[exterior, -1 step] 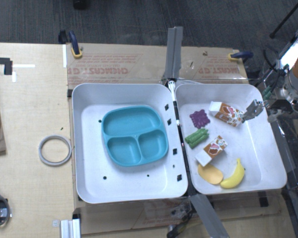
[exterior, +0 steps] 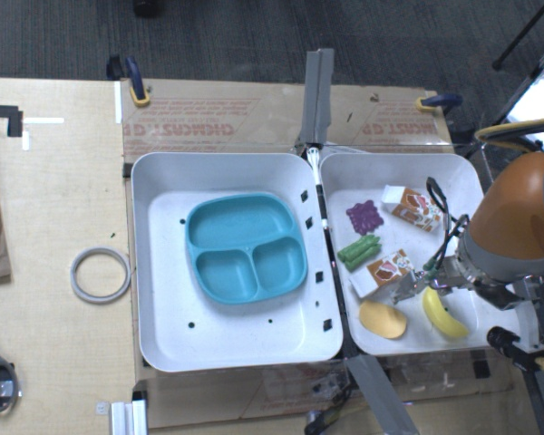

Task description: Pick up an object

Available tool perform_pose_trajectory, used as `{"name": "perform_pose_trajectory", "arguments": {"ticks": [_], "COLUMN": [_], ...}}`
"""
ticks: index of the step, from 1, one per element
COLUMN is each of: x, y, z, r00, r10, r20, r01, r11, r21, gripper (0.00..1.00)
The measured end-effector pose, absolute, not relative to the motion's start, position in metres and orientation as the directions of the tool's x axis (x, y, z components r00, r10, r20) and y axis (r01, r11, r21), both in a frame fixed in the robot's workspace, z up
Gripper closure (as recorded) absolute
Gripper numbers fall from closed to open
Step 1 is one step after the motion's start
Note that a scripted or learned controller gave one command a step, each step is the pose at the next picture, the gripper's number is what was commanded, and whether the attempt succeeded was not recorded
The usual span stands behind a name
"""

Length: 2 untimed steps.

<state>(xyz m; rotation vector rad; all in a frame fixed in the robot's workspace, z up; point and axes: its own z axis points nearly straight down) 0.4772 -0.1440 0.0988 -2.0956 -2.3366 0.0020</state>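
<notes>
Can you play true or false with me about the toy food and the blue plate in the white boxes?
1. The blue three-part plastic plate lies in the left white bin. True.
2. The yellow toy banana sits on the blue plate. False: it lies in the right white bin.
3. The purple toy grapes lie in the right bin. True.
4. The green toy pea pod lies outside the bins. False: it is in the right bin.

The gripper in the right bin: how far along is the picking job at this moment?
Done: the gripper has been brought low into the right bin, among the food items.
In hand: it sits between the small carton, the yellow potato-like piece and the banana; no item is seen between its fingers.
Left: gripping and lifting one item. All items lie on the bin floor.
</notes>
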Motion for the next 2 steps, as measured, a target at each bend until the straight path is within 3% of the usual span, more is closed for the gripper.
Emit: {"name": "perform_pose_trajectory", "arguments": {"ticks": [1,2], "x": [0.555,0.614], "y": [-0.116,-0.099], "z": [0.091,0.091], "r00": [-0.198,-0.174], "r10": [0.98,0.985], "r20": [0.0,-0.001], "r01": [0.98,0.985], "r11": [0.198,0.174], "r21": [-0.001,-0.001], "gripper": [0.0,0.0]}}
